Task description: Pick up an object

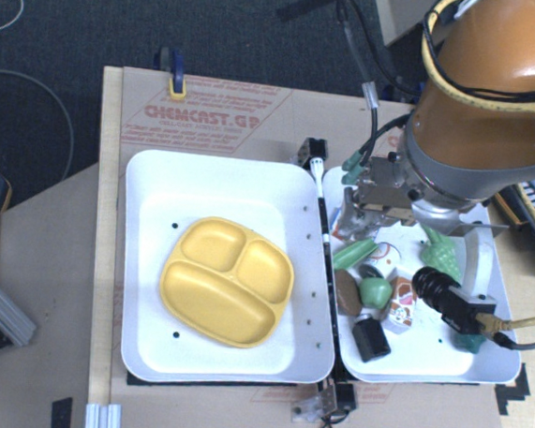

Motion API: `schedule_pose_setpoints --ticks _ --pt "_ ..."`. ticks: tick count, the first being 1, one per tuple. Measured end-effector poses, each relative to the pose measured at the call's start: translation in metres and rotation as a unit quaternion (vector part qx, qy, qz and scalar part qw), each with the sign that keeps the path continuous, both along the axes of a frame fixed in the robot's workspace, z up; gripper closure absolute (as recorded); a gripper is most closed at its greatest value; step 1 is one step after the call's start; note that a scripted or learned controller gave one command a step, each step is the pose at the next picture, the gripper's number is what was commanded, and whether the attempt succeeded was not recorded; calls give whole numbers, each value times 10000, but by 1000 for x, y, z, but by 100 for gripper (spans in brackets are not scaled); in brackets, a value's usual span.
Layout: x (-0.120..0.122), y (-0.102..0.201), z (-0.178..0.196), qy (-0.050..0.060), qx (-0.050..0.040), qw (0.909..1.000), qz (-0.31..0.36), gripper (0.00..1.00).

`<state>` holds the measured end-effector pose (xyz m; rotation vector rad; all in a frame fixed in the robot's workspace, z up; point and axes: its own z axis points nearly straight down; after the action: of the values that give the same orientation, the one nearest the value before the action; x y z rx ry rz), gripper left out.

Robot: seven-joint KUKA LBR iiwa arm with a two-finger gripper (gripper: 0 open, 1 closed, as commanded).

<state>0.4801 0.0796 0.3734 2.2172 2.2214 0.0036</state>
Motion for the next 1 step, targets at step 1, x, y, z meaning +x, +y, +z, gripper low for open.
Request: schedule_pose_setpoints --ticks 1 --pt "0 47 95 -37 20 10000 15 100"
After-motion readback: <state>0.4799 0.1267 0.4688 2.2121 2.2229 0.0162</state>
